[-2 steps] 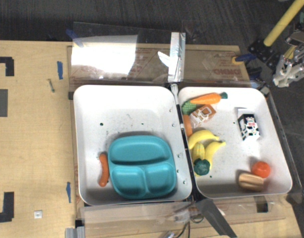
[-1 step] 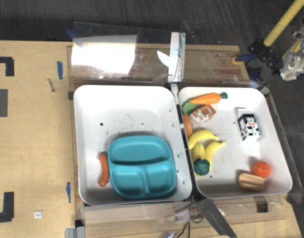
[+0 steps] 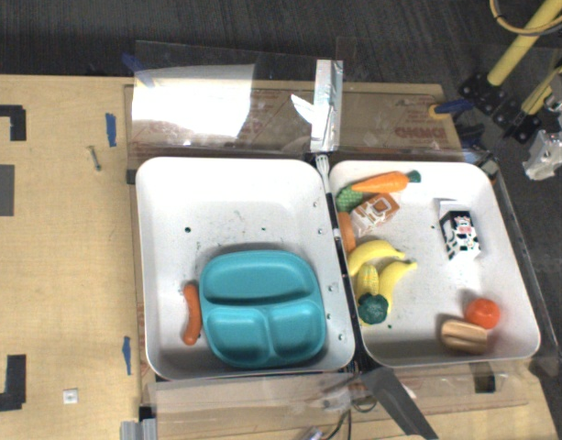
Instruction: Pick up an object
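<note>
Nothing is picked yet — the approach has not begun. The arm [image 3: 528,26] sits folded back beyond the right bin's [image 3: 514,273] far corner, off the desk; whether the hand is clenched or released I cannot tell. Candidates lie inside that bin: the bananas [image 3: 377,262] by its left wall, the orange ball [image 3: 483,313] near its front — a descent over one comes next

Arm's parked way off in the upper right corner of the frame, pulled back. You just catch dark joints and clamps with the pale gripper [image 3: 545,154] poking in at the right edge.
</note>
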Controlling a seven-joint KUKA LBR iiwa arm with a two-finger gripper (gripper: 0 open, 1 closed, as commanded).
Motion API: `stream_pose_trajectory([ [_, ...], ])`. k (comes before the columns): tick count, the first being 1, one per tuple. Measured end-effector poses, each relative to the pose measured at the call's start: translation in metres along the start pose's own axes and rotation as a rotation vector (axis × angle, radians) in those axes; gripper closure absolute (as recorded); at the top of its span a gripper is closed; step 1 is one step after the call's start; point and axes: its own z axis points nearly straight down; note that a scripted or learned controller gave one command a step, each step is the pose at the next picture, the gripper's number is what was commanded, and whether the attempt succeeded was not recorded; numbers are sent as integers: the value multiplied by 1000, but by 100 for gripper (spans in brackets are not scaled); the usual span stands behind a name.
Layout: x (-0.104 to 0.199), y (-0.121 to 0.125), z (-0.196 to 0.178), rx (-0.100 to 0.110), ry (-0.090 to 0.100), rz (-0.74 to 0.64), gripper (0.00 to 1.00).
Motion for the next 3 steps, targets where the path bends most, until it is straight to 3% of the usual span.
stream_pose_trajectory([
  [1, -1, -2, -12, 8, -2, 4, 100],
  [2, -1, -29, -5, 5, 0, -248, 100],
  [3, -2, -30, -18, 15, -1, -244, 100],
])
